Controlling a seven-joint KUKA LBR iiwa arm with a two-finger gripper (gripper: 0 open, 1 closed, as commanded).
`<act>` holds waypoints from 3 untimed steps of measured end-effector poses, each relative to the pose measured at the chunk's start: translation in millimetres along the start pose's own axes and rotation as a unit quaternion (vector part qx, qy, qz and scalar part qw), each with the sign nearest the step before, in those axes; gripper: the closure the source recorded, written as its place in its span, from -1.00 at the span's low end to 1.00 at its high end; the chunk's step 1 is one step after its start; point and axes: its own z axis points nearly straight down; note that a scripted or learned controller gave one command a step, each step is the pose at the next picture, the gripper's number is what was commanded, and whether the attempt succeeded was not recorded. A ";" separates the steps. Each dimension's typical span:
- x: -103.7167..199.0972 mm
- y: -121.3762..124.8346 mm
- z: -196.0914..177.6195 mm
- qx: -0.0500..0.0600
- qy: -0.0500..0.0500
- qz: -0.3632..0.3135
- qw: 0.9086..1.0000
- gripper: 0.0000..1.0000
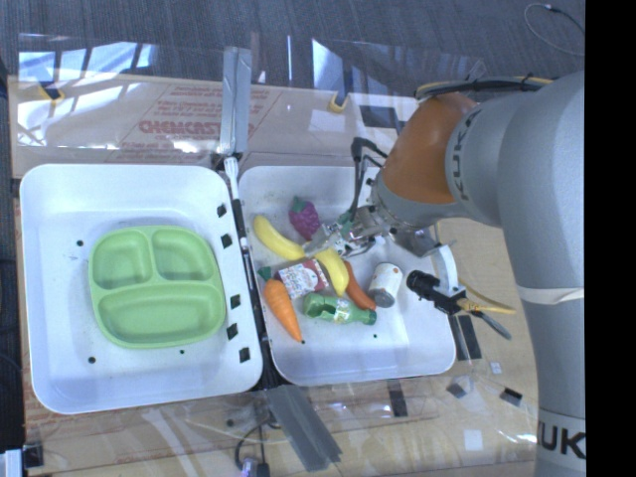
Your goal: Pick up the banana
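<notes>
Now you see the gripper [350, 229] low over the right bin [427, 351], close to two bananas.

You find one banana [276, 238] near the left wall of that bin, lying at a slant, and a second banana [335, 270] just under the fingers, beside a small packet [301, 279] with red print that you cannot read. If the fingers are spread or pressed together, you cannot tell. A carrot [282, 309], a green bottle [338, 311], a white cylinder [385, 284] and a purple grape bunch [304, 216] lie around. The left bin [50, 366] holds a green divided plate [155, 286]. Behind the bins, a sheet [149, 117] shows red letters, probably "CHEMCAST". On the arm [537, 167], bottom right, you read "KU".
</notes>
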 end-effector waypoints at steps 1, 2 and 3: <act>36.4 -28.2 -2.0 -0.002 -0.004 0.013 1.000 -1.00; 36.3 -25.4 -15.6 -0.003 -0.003 0.010 1.000 1.00; 100.8 42.9 -180.5 0.020 0.008 0.034 0.999 1.00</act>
